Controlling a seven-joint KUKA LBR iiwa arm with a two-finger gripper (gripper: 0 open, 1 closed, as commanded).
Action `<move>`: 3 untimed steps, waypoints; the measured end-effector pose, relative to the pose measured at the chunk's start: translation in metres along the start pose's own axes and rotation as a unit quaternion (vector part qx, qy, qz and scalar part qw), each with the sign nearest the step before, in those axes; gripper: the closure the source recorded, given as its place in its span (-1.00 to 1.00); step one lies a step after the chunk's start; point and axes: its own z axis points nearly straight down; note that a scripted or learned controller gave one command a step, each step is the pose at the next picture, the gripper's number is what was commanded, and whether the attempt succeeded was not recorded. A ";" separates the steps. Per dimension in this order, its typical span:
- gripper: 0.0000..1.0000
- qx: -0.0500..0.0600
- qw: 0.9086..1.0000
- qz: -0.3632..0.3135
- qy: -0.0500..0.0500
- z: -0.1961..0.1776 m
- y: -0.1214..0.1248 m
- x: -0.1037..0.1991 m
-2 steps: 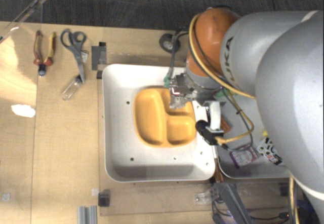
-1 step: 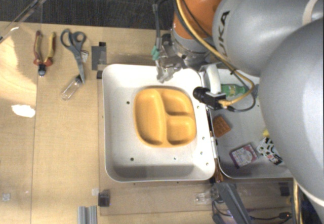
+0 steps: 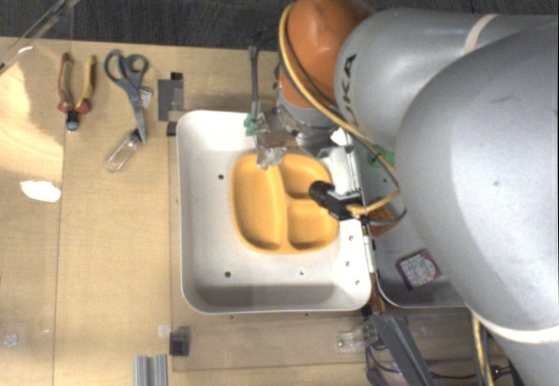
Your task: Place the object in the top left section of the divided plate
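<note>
The gripper [image 3: 271,151] is positioned over the 12 o'clock rim of the yellow divided plate [image 3: 281,203], which is seated in the left white bin [image 3: 203,218]. Whether the gripper is spread or closed cannot be told, and no object is discernible at it. The plate's top left section lies directly toward 6 o'clock of the gripper. Scissors [image 3: 131,87] and pliers [image 3: 74,89] rest on the counter [image 3: 96,271] toward 9 o'clock.

Grey arm [image 3: 454,140] reaches in from right, gripper [image 3: 269,153] pointing down.
</note>
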 end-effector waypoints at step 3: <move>1.00 -0.003 0.997 -0.079 -0.001 -0.064 -0.078 -0.066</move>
